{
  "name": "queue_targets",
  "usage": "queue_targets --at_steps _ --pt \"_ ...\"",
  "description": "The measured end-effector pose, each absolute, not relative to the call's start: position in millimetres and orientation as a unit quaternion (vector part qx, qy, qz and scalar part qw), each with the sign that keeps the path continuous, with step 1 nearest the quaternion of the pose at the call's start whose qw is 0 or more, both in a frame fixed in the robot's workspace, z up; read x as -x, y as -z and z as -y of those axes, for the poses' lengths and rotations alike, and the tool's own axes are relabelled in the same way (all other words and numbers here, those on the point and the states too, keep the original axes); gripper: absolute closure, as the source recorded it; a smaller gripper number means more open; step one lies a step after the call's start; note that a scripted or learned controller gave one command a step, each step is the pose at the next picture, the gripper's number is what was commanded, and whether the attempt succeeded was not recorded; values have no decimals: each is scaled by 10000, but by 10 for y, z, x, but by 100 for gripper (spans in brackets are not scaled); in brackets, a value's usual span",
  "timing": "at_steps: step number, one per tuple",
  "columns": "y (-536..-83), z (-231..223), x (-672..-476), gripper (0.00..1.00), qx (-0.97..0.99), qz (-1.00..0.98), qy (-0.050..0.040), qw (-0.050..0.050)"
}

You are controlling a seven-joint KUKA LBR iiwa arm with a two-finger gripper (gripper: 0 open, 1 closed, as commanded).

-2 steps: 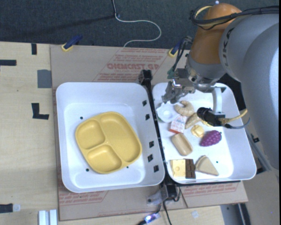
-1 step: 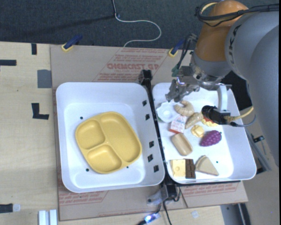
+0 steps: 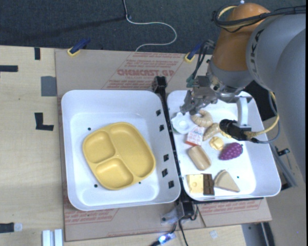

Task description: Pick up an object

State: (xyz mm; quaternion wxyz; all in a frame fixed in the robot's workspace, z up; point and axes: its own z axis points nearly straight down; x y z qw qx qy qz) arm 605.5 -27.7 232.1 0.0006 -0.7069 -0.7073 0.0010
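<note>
Tool low over back-left of the right bin, just above a small white cup and a tan curled pastry; can't tell how the tool is set, nothing seen gripped. Same bin: red-white packet, bread roll, purple grapes, cheese wedge, yellow-brown block. Left bin holds a yellow divided plate.

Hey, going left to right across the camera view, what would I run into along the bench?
Yellow divided tray in the left bin → black divider clips between the bins → tan sausage-shaped piece → purple grape bunch in the right bin. The claw hangs over that bin's far left corner.
</note>
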Motion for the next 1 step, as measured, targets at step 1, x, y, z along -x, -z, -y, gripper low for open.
queue_targets --at_steps 1 --pt "-2337 273 -6108 100 7069 7073 -9 -3"
